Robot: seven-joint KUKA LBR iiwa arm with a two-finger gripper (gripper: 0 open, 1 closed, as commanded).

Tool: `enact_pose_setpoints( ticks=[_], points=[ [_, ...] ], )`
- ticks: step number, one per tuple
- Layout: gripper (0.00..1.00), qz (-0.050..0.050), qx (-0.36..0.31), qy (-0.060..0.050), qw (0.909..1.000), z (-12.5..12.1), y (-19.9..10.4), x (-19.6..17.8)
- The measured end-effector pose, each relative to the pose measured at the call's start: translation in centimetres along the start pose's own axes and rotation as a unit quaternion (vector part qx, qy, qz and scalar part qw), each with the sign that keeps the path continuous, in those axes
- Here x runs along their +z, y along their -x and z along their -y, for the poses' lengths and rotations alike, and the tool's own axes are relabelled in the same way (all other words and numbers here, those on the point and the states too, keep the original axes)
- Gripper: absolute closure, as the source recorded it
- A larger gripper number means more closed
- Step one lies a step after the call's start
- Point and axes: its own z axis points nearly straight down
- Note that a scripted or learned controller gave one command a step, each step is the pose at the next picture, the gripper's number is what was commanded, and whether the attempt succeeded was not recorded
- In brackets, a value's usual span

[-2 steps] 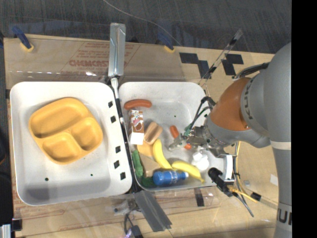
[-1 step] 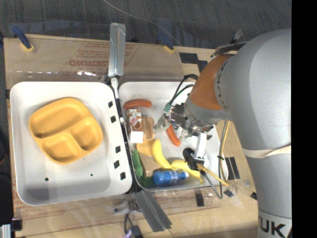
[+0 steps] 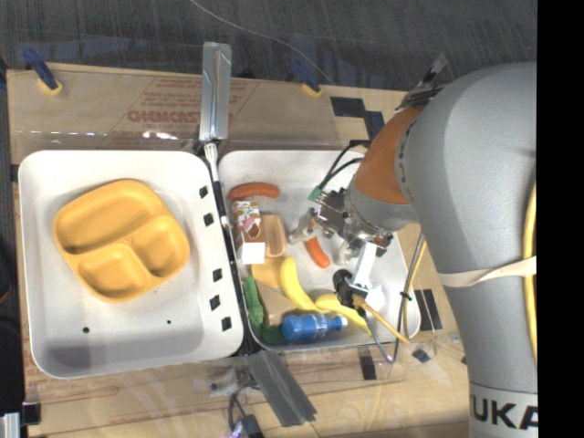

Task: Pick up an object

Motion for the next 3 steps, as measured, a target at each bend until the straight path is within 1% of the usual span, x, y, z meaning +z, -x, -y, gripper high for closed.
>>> enact_pose_setpoints(
  ticks=[1, 2, 3],
  points=[
    [1.00, 0.000, -0.003, -0.001, 1.0000, 0.0, -0.1, -0.9],
    [1.00, -0.001, 0.072, 0.001, 0.9974, -0.6, -3.9, -10.1],
    [1.00, 0.000, 0.184, -0.001, 0.9828, -5.8, -5.7, -11.9]
  ],
)
